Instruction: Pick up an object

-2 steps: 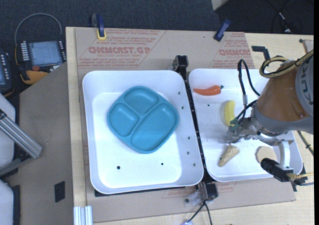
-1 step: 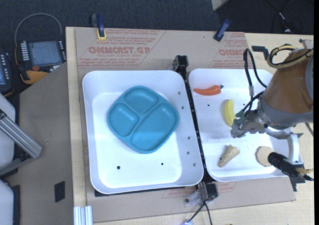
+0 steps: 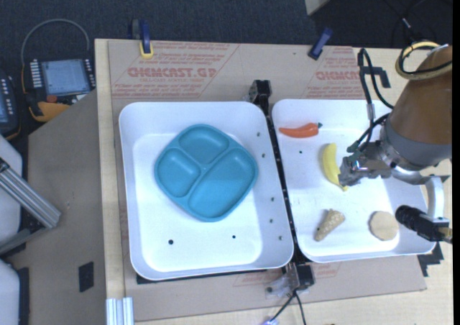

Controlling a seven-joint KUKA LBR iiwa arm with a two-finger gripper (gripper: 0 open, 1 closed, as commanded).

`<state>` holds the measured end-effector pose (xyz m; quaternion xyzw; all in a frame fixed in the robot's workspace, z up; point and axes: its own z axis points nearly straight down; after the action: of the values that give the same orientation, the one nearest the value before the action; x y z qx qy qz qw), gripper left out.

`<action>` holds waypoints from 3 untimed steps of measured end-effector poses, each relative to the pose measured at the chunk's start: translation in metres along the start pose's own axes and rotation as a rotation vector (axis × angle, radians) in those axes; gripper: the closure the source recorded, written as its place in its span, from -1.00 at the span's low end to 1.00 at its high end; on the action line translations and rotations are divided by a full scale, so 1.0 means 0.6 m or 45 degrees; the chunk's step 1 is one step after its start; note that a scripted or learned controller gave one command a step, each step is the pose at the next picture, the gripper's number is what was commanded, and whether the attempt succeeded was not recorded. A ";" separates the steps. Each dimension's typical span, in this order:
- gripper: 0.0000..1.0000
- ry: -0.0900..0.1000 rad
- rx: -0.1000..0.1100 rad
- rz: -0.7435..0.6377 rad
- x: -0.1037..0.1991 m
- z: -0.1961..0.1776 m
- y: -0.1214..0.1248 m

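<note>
Four small foods lie in the right bin [image 3: 287, 194], within the arm's reach; the gripper [image 3: 350, 172] hangs beside the banana [image 3: 330, 164], apparently targeting it, though whether its jaws are spread I cannot tell.

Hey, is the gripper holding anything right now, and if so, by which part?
That cannot be told. The gripper sits right beside the banana, near its lower end, but the view shows nothing clearly between its fingers.
</note>
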<state>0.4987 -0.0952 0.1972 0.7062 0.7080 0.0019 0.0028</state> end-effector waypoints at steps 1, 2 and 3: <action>1.00 -0.001 0.000 0.001 -0.003 -0.085 0.020; 1.00 0.004 0.009 -0.003 0.079 -0.066 0.040; 1.00 0.004 0.005 -0.006 0.176 -0.070 0.075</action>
<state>0.5431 0.0105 0.2394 0.7047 0.7096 0.0017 0.0003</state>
